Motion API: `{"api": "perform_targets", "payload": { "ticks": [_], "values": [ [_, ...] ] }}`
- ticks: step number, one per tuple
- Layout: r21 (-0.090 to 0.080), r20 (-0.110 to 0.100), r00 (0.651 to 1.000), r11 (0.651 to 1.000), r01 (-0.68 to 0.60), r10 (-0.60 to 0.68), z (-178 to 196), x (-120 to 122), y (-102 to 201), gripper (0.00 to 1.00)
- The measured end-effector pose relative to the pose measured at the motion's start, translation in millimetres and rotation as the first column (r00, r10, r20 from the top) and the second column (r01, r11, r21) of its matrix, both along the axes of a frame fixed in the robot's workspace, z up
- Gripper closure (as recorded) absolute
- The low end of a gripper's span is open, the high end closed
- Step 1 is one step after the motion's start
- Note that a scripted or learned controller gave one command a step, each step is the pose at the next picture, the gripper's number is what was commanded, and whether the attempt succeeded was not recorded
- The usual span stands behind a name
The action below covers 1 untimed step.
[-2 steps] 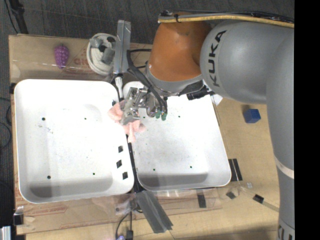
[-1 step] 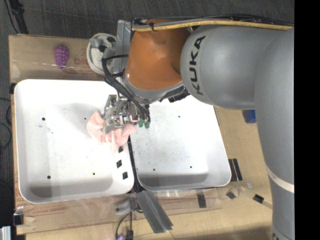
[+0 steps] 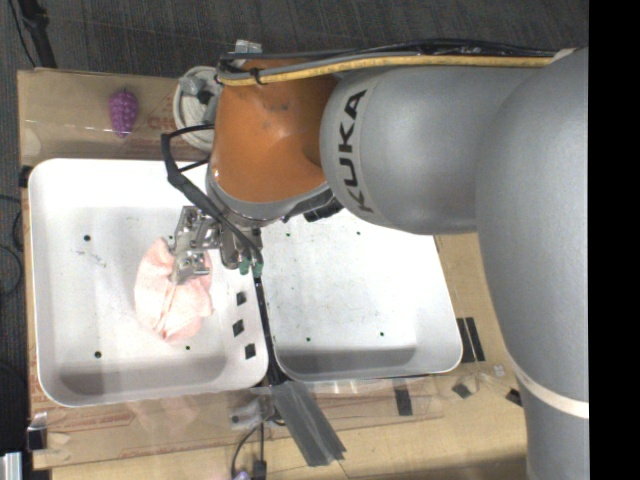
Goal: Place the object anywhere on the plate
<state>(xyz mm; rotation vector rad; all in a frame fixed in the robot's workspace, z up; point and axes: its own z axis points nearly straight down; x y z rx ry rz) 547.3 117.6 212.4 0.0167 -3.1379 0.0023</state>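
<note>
A pale pink plate (image 3: 172, 303) lies in the left bin (image 3: 70, 268), towards that bin's right side. My gripper (image 3: 192, 256) hangs directly over the plate's upper right edge, pointing down at it. The metal gripper body covers that part of the plate, and I cannot tell whether anything sits between it and the plate. The orange wrist band (image 3: 265, 138) and the grey arm (image 3: 430, 128) stretch in from the right above both bins.
A small purple grape-like object (image 3: 123, 111) lies on the bench behind the left bin. A round white item (image 3: 195, 93) sits by the arm at the back. The right bin (image 3: 360, 298) lies partly under the arm.
</note>
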Motion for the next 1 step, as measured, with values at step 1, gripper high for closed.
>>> {"api": "perform_targets", "payload": {
  "ticks": [1],
  "values": [
    [0.001,0.004,1.0,1.0,0.001,-0.001,10.9,-13.1,49.3,1.0]
  ]
}}
